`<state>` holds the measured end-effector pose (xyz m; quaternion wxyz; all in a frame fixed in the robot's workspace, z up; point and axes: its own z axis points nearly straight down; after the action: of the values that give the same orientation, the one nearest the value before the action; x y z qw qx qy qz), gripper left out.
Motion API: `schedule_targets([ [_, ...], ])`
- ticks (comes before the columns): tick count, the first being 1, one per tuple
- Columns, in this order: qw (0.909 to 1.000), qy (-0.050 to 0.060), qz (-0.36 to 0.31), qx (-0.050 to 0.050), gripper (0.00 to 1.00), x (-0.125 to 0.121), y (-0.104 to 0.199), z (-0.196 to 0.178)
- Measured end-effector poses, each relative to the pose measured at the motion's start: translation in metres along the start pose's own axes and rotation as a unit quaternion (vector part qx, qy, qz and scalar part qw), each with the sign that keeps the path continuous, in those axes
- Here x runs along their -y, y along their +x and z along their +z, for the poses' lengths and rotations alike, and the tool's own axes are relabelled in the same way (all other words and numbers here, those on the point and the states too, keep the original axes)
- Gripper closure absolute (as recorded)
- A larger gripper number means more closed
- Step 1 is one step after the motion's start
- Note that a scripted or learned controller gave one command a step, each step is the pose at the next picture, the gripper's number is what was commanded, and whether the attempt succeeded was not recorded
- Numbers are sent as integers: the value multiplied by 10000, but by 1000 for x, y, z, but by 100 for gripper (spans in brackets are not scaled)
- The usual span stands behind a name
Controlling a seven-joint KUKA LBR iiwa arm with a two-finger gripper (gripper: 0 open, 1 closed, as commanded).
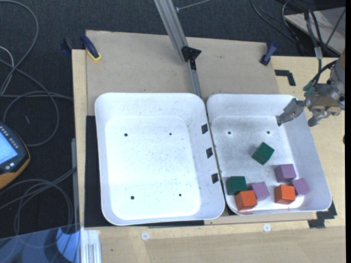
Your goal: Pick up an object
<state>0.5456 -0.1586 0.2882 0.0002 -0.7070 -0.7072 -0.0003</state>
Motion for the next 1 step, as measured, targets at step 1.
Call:
schedule_targets([
  [1,10000,48,1,-14,0,0,14,133],
])
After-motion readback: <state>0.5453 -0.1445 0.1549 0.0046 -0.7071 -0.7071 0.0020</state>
